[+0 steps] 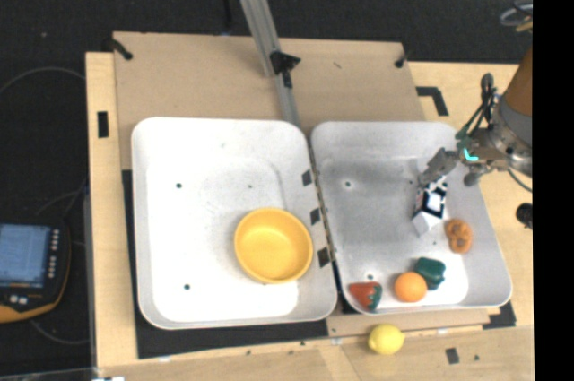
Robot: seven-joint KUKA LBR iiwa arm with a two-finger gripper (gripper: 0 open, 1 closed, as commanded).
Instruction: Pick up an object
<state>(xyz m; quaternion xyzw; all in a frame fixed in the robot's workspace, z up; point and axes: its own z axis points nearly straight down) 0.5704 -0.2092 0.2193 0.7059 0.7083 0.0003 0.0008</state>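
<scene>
Right bin [377, 137]: white-black object [430, 207] upright under gripper [437, 176].

Left of the gripper [432, 191] the right bin [377, 164] floor lies open. Just beside and below it crowd a brown lump [459, 235], green piece [431, 271] and orange [411, 287].

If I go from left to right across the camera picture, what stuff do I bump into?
Handheld screen → yellow bowl → red thing → orange ball → brown lump.
</scene>
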